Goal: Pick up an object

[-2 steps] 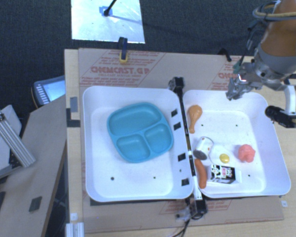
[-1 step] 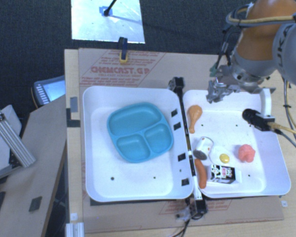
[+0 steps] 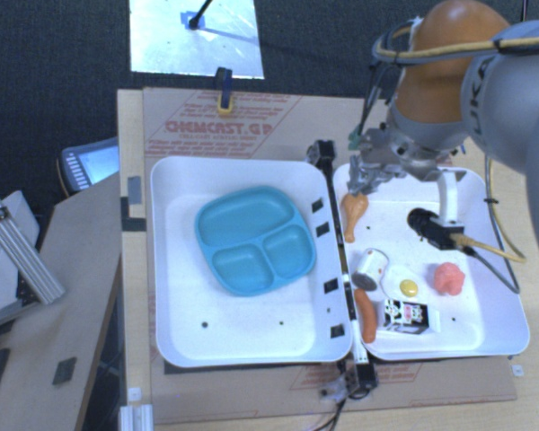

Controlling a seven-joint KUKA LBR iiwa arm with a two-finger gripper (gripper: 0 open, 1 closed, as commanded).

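Nearest the camera, the table point(image 3: 251, 380) is carrying two white bins; the right bin point(image 3: 499, 326) is holding the small items. Above its far-left corner the hand point(image 3: 366, 180) is hanging over the orange carrot piece point(image 3: 352, 212); whether it is wide or narrow, I cannot tell. Judging so, the approach is underway; descending squarely comes next.

Blue divided tray point(image 3: 254, 250): smooth matt plastic. White bins point(image 3: 189, 330): smooth plastic, faint sheen. Cardboard sheet point(image 3: 225, 124) beneath: matt brown, printed red. Orange band point(image 3: 445, 61) above tool: glossy.
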